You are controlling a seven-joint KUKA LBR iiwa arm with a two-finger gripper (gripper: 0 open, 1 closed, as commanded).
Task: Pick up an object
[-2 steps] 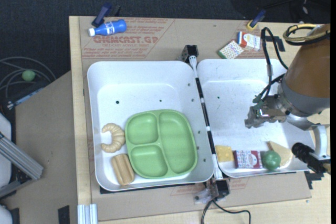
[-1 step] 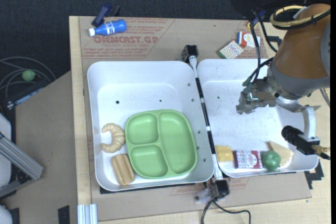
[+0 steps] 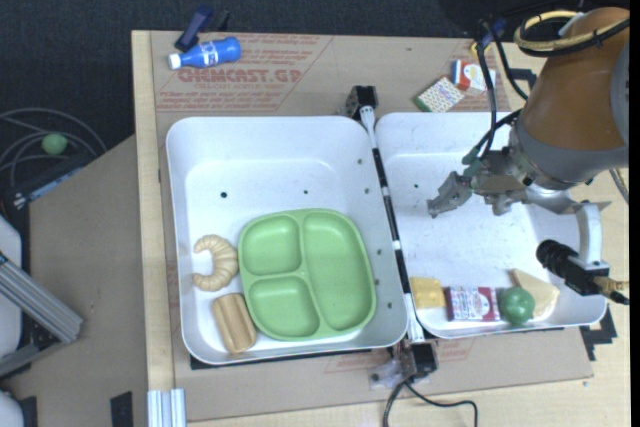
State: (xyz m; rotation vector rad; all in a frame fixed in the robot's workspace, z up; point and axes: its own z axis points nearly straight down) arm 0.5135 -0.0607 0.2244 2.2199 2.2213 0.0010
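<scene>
Approach phase, nothing grasped yet. Tool [image 3: 450, 198] over right bin [image 3: 440, 140], above bare white floor in bin's middle, pointing toward the divider between bins. Fingers: cannot tell whether apart or together; grey parts merge at this slant. Nothing visible between them.

Candidate objects, right bin, near front wall:
- yellow block [image 3: 427, 293], front-left corner
- red-and-white carton [image 3: 471, 304], just beside the block
- green ball [image 3: 517, 306], touching or almost touching the carton
- pale wedge [image 3: 540, 287], behind the ball

All four well apart from tool, toward front edge. Crowded row; little room for fingers between neighbours.

Left bin [image 3: 200, 155]: green divided plate [image 3: 305, 273], croissant-shaped piece [image 3: 214, 262] and tan bread-like stick [image 3: 233, 321] at plate's left. Further from tool, across the divider.

On worktop [image 3: 150, 215] behind the bins: blue-and-white bottle [image 3: 205, 53], small printed card [image 3: 438, 96]. Outside bins, probably not targets.

Judgement on next move: shift toward front of right bin, centre over one item, descend, close. Yellow block looks easiest, being at the row's end with one free side. Ball likely to roll if nudged. Front wall close by; needs clearance on descent.
</scene>
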